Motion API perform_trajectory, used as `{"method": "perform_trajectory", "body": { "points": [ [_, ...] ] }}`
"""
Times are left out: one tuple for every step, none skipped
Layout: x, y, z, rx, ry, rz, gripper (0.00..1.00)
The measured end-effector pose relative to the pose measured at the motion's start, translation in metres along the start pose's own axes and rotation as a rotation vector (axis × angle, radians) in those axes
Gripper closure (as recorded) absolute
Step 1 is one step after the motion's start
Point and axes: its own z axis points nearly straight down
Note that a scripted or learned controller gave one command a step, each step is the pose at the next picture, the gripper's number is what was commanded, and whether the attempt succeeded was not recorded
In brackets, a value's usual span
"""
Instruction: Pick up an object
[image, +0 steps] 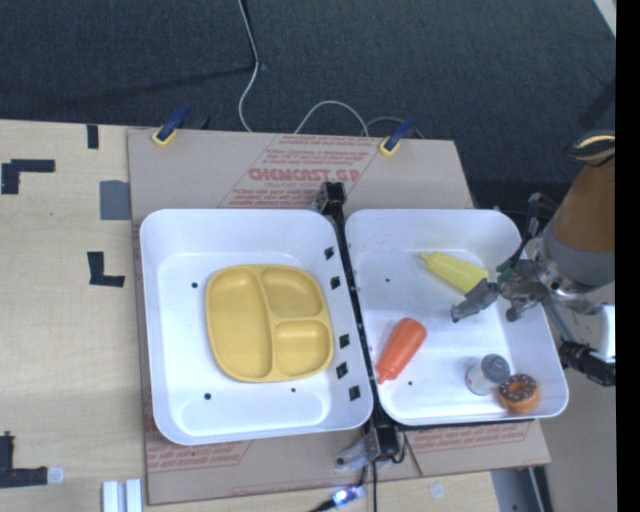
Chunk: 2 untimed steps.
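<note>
Reaching in over the far side of the right bin (545, 330), the gripper (492, 298) hangs with its two fingers spread apart and nothing between them. Beside it lies a yellow squeeze bottle (455, 268), an orange carrot (400, 348) rests near the divider, and a grey can (487, 374) touches a sprinkled donut (519, 392). Left of this bin, the left bin (170, 300) holds a yellow divided plate (268, 322).

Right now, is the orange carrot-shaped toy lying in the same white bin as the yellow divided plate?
No. The orange carrot-shaped toy lies in the right bin; the yellow divided plate is in the left bin.
</note>
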Motion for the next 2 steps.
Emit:
{"method": "perform_trajectory", "body": {
  "points": [
    [0.000, 0.003, -0.008, -0.013, -0.003, -0.004, 0.00],
    [-0.007, -0.003, 0.047, -0.011, -0.003, -0.004, 0.00]
  ]
}}
